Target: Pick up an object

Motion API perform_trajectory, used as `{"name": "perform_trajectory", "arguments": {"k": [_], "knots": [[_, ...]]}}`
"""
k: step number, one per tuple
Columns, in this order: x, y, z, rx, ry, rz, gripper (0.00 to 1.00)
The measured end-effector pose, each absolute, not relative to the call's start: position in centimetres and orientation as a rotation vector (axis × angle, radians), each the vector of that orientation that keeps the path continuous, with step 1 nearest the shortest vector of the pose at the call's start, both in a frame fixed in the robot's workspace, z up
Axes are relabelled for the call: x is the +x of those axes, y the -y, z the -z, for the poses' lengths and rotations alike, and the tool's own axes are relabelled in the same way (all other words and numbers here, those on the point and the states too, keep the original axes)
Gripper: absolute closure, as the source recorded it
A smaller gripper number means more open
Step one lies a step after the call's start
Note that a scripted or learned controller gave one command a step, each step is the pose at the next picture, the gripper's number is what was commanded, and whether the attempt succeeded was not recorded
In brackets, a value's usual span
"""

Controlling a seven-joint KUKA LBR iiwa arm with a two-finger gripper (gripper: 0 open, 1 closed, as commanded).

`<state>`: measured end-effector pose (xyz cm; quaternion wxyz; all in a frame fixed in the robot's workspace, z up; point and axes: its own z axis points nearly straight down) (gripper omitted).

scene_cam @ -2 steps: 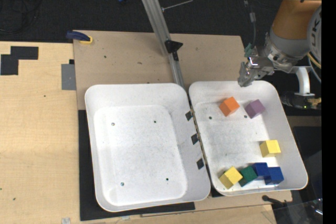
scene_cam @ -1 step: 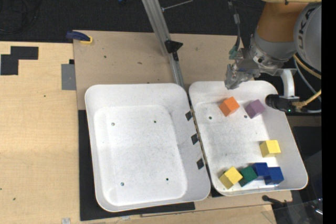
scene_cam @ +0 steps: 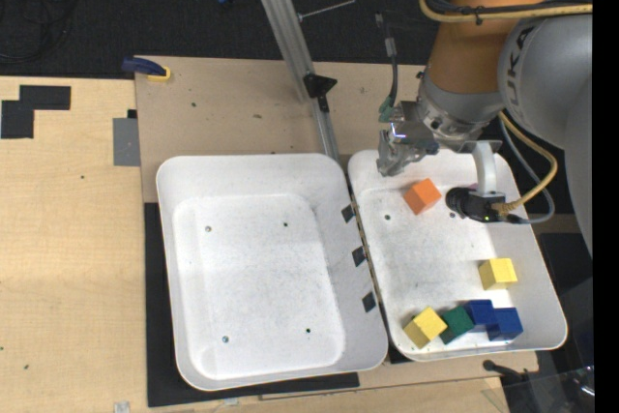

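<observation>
Arm [scene_cam: 542, 53] cut off at right edge. Right bin [scene_cam: 542, 324] far rim partly hidden behind hand [scene_cam: 395, 155]; finger state unclear.

Items, right-hand shallow white plastic bin [scene_cam: 387, 171]:

1. Small orange cube-shaped block [scene_cam: 422, 196]. Rests on the bin floor, turned at an angle, toward 12 o'clock; apart from the rest.
2. Small yellow cube-shaped block [scene_cam: 498, 273]. Rests alone near the 3 o'clock wall.
3. Second yellow cube-shaped block [scene_cam: 424, 327]. Toward 6 o'clock, touching item 4.
4. Small green block [scene_cam: 456, 322]. Between items 3 and 5.
5. Blue blocks [scene_cam: 494, 318]. Clustered near 5 o'clock, against the green block; exact number cannot be told.
</observation>
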<state>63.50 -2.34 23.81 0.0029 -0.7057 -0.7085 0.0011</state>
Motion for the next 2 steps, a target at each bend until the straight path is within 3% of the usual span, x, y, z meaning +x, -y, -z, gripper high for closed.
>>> {"name": "perform_trajectory", "arguments": {"k": [2], "knots": [[62.6, -7.0, -23.4, -2.214, 2.222, -0.004, 1.00]]}}
